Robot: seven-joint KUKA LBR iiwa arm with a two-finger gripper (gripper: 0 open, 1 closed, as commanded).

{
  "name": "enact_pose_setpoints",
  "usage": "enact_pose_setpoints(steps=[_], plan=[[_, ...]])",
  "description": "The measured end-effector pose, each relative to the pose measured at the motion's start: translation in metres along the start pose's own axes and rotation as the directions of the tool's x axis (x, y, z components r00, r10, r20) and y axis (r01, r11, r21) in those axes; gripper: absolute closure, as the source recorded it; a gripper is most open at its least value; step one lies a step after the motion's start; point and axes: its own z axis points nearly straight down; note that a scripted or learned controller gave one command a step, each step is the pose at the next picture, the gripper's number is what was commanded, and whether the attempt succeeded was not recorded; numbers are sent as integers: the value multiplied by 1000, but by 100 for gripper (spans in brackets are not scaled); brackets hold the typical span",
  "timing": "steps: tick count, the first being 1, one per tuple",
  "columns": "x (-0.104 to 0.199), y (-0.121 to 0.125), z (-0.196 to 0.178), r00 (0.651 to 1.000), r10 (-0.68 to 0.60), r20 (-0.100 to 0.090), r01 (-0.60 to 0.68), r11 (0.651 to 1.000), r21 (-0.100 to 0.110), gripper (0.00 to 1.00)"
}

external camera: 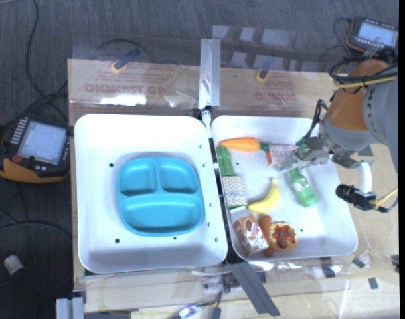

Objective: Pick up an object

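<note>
Partly hidden tool [307, 155] (grip state impossible to tell) just above the green bottle [301, 186].

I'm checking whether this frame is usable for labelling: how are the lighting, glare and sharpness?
Camera view: lighting is even and bright over both bins; the left bin and right bin look nearly blown out white; clear plastic sheeting behind them shows glare streaks; the blue tray and banana are reasonably sharp, though the gripper is soft and its detail hard to read.

Blue tray [161, 195], orange carrot [240, 144], yellow banana [267, 199], green bottle [301, 186], white bins [89, 244].
</note>
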Motion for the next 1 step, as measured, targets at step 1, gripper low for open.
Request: enact_pose_setpoints(steps=[1], plan=[[70, 75, -90, 1000, 27, 2, -27, 1000, -2, 100]])
